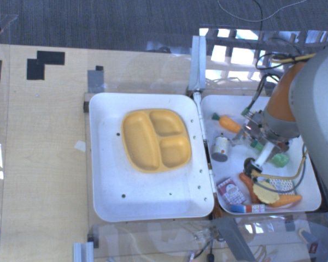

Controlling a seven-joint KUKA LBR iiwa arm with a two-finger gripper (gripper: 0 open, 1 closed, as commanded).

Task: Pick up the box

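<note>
bench (38, 162) pale wood | floor (98, 10) grey carpet | pincer (255, 129) over right bin (238, 161), opening cannot tell

We count two white bins, the left bin (109, 190) and the right bin (236, 165). The left one holds one yellow tray (156, 140). In the right one we count one box (228, 189), one can (221, 147), two carrots (229, 125) (288, 201) and one green piece (280, 159); the other small things overlap too much to count.

My arm (317, 102) is grey, banded orange. Both bins are white: the left bin (106, 195) has a mustard-yellow tray (156, 139), the right bin (235, 167) an orange carrot (229, 124), a green piece (280, 159) and the red-and-white box (228, 189). The surface (38, 162) is pale wood.
</note>
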